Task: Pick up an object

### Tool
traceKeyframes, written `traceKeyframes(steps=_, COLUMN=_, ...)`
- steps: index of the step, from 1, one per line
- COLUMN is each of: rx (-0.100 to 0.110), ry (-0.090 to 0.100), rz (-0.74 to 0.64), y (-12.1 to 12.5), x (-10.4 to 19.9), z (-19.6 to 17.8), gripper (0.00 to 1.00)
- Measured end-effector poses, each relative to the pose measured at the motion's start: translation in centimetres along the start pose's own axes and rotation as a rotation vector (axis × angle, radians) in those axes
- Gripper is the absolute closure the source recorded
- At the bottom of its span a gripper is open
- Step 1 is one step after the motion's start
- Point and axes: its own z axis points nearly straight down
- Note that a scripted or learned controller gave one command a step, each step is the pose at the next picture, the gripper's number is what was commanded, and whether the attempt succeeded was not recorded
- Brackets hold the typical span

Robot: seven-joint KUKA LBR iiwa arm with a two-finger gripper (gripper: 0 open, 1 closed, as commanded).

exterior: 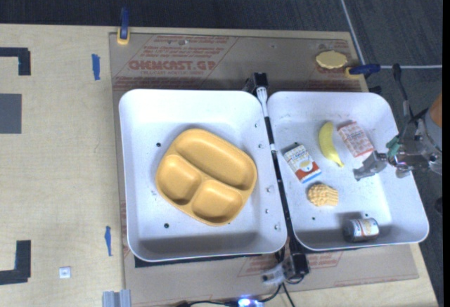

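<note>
In the right bin (411, 218) lie a banana (328, 143), a red-and-white packet (354, 138), a small carton (300, 161), a yellow corn-like piece (323, 194) and a can (361, 229). The hand (376, 165) hangs just right of the packet, holding nothing (whether spread or closed I cannot tell). Best to centre over one item, probably the packet or banana, before descending.

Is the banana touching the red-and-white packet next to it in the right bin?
Cannot tell. In the camera view the banana and the packet lie side by side with their edges meeting or nearly so; no clear gap or contact shows.
</note>
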Motion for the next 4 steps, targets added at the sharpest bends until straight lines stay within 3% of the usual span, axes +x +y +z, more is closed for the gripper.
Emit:
traceKeyframes(steps=1, rx=-0.007, ry=0.001, rz=0.000, y=-0.7, x=4.0, z=10.5, gripper=0.00)
traceKeyframes(steps=2, rx=-0.017, ry=-0.004, rz=0.003, y=-0.5, x=7.1, z=11.1, gripper=0.00)
traceKeyframes(steps=3, rx=-0.026, ry=-0.001, rz=0.000, y=-0.1, x=7.4, z=9.9, gripper=1.00)
traceKeyframes(steps=4, rx=0.000, ry=0.001, rz=-0.001, y=6.1, x=13.7, z=1.8, gripper=1.00)
